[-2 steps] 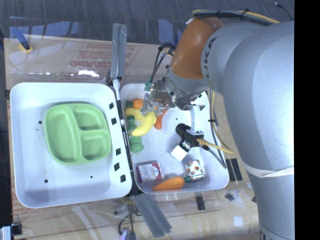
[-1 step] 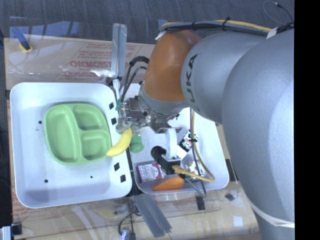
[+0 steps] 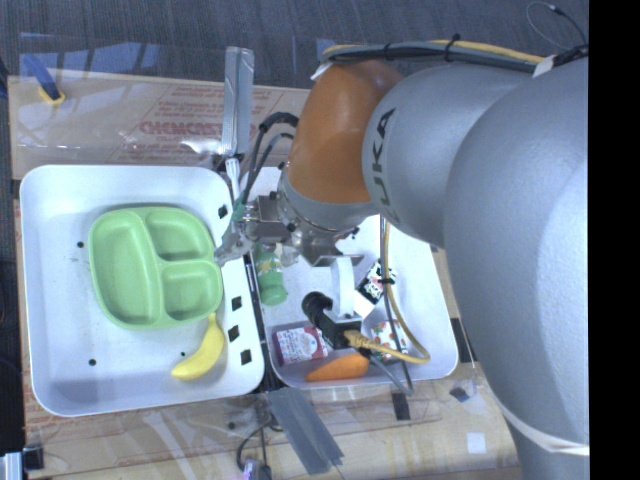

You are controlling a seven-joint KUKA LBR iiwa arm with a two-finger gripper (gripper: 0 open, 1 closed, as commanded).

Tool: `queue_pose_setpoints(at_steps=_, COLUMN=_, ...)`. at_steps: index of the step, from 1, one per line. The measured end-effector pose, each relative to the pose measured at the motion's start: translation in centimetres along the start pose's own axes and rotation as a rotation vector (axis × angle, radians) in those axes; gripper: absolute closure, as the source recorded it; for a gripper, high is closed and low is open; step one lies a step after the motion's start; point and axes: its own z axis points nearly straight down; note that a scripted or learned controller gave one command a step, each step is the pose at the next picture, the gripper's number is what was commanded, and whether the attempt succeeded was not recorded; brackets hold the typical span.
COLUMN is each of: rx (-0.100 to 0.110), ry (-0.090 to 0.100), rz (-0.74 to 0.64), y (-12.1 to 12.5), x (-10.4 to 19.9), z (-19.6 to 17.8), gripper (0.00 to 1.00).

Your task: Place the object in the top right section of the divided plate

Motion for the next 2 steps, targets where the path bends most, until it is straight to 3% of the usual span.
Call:
queue_pose_setpoints(at_steps=1, rx=0.002, ry=-0.001, rz=0.006, y=-4.78, x=2.5, z=4.65, gripper=0.0)
queue_pose_setpoints(at_steps=2, rx=0.005, ry=-0.002, rz=0.003, y=-4.68, x=2.49, z=3.82, gripper=1.0)
